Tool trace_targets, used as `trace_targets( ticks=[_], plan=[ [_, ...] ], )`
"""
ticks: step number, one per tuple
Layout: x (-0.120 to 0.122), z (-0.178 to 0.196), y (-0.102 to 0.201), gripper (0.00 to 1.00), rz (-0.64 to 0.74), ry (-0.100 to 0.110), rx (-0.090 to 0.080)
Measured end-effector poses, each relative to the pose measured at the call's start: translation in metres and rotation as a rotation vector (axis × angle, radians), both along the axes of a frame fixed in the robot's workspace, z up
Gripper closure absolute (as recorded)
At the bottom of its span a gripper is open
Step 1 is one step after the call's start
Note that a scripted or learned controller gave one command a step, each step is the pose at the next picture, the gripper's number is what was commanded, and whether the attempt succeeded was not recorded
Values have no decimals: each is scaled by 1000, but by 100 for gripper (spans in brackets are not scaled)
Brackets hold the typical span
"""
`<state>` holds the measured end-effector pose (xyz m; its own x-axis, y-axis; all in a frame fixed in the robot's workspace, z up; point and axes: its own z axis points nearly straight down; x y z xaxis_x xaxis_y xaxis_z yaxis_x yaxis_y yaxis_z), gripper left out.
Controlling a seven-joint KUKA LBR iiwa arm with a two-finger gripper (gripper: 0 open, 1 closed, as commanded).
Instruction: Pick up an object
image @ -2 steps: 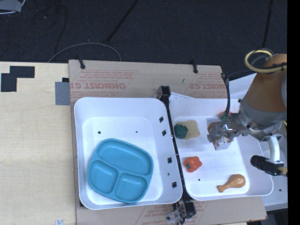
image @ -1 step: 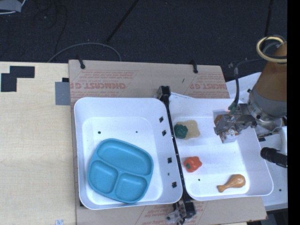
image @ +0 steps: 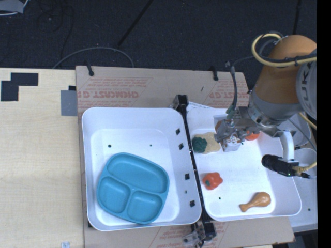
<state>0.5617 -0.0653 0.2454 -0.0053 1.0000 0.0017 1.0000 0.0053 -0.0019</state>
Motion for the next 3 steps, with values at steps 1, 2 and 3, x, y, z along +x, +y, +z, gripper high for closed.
trace_targets(
  ticks=[1,2,3],
  plan=[
    [17,-11,40,100,-3,1,-1],
    [35,-23,92,100,-3,1,-2],
    [58,-23,135,100,-2,0,-1]
  ],
)
